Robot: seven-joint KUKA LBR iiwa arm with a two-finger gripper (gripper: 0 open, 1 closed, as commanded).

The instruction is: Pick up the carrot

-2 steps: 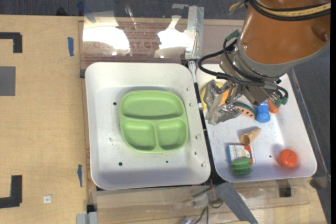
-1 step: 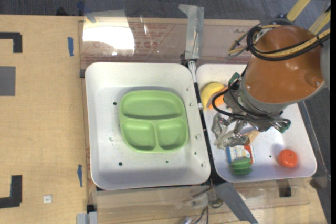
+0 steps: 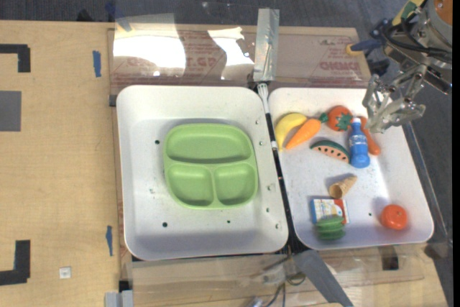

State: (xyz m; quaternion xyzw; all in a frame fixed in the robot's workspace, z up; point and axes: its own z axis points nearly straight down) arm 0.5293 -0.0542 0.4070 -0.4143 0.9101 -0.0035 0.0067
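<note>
My end effector [image 3: 392, 111] hangs over the upper right corner of the right bin [image 3: 420, 205], and its metal fingers [image 3: 379, 106] are too blurred and tangled against the bin's rim for me to tell whether they are apart or together; nothing shows between them. The carrot [image 3: 302, 133] lies in the upper left part of that bin, tilted, its thick end touching the yellow banana [image 3: 289, 123] just beside the wall between the two bins. It is well apart from my end effector. Between them sit a tomato [image 3: 337, 117] and a blue bottle [image 3: 358, 146], which stands just beside a thin orange-red piece [image 3: 371, 139] that I cannot make out. A watermelon slice [image 3: 329, 150] lies just below the carrot. Lower down is an ice cream cone [image 3: 343, 187], then a small carton [image 3: 330, 210] touching a green vegetable [image 3: 330, 228], and near the lower right corner an orange fruit [image 3: 393, 217]. The left bin [image 3: 136, 154] holds a green divided plate [image 3: 211, 165] with three compartments. Both bins rest on the wooden bench [image 3: 50, 169], with a clear sheet [image 3: 180, 47] behind them.
</note>
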